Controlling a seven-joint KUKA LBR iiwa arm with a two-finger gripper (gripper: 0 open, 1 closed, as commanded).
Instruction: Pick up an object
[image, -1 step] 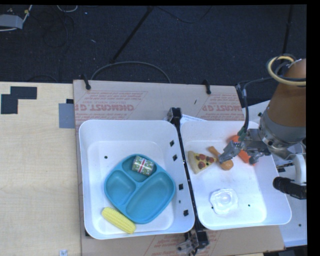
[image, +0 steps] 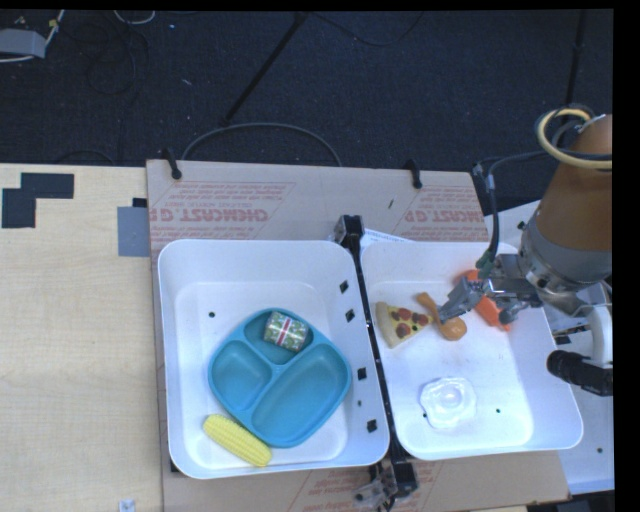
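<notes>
Glossy wedge-shaped pizza slice (image: 402, 324) lies beside metal tool (image: 462, 300).

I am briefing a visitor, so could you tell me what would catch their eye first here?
The blue divided plate in the left bin, a small can in its top compartment and a yellow corn cob beside it. In the right bin, the end effector hangs near a pizza slice.

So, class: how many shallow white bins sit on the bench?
2. The left shallow white bin holds a blue divided plate; the right shallow white bin adjoins it, under the end effector.
</notes>
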